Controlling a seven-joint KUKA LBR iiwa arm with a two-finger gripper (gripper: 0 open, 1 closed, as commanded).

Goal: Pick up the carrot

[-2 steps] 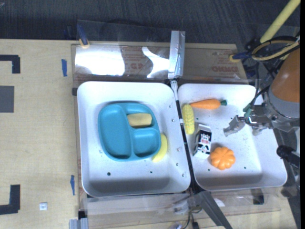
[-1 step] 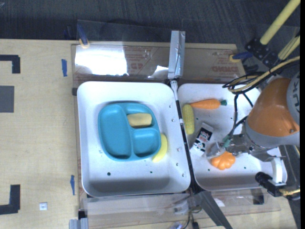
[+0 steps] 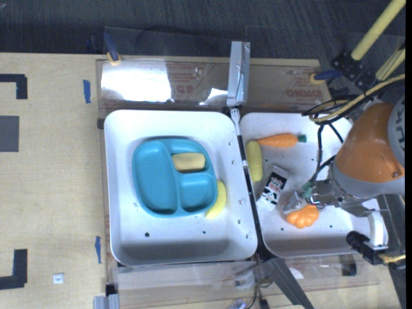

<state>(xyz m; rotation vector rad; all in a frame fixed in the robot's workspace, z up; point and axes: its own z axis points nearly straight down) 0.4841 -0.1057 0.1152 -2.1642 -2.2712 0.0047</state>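
The carrot point(image 3: 280, 140), orange with a green top, lies flat at the far side of the right bin point(image 3: 335, 237), its green end pointing right. My gripper point(image 3: 302, 200) hangs low in the near middle of that bin, well short of the carrot. It sits right over a small orange pumpkin-shaped toy point(image 3: 302, 217). The grey arm with its orange band point(image 3: 370, 150) reaches in from the right and hides part of the bin floor.
A yellow corn cob point(image 3: 254, 159) lies along the right bin's left wall, with a black-and-white box point(image 3: 273, 187) beside it. The left bin point(image 3: 122, 192) holds a blue divided plate point(image 3: 154, 172) with a yellow piece point(image 3: 188, 162) in it, and a yellow item point(image 3: 219, 201) at the plate's edge.
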